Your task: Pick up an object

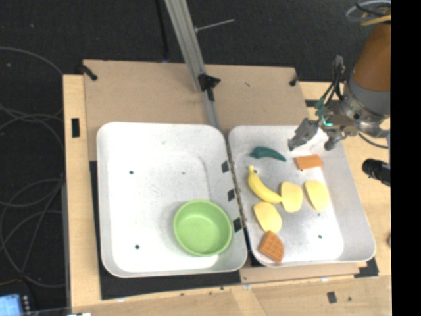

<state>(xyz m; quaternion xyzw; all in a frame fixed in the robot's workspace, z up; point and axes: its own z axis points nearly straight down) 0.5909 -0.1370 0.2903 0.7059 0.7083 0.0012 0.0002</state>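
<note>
No object has been picked up yet, as far as can be judged: nothing is seen between the fingers of the claw (pixel 316 135), which hangs over the upper right part of the right-hand bin with its two fingers spread apart. The whole of the grasp and lift appears to be left.

Far to the left of the claw, and lower in the view, the left shallow white plastic bin (pixel 131 150) holds one thing, a round lime-green plastic bowl (pixel 202 227), set upright near the bin's lower right corner.

The right shallow white plastic bin (pixel 348 236) lies under the claw. Just to the claw's lower left a small dark-green curved pepper-like piece (pixel 268 153) is seen. Below that lies a yellow toy banana (pixel 261 186), and further down a pale yellow rounded lump (pixel 268 216) and an orange-brown waffle-textured wedge (pixel 271 247), well apart from the claw. Two more pale yellow rounded pieces, one (pixel 291 197) touching the banana's end and one (pixel 316 195) beside it, are found below the claw. Nearest, just beneath the fingers, a small orange rectangular block (pixel 308 162) is seen; it is judged the likeliest thing to be taken.
</note>
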